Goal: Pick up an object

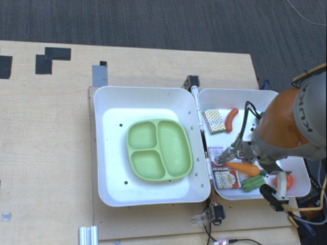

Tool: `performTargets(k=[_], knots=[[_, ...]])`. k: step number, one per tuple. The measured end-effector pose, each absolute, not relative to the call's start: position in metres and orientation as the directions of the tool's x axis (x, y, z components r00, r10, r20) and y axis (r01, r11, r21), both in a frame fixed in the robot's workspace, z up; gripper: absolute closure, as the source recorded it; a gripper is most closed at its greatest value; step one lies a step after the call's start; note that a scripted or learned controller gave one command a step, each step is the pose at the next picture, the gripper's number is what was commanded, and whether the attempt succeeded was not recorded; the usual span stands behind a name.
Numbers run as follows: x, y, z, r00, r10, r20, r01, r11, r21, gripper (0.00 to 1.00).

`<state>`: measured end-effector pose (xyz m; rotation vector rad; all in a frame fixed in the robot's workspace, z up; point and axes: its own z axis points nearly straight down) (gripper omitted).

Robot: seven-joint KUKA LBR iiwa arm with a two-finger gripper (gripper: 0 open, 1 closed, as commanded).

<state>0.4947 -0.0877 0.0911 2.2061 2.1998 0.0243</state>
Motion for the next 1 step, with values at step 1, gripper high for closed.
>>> performTargets(k=[1], knots=[[0.4972, -0.0829, 0.1034, -0.003, 1.000, 0.003, 1.000, 0.003, 0.030, 1.00]])
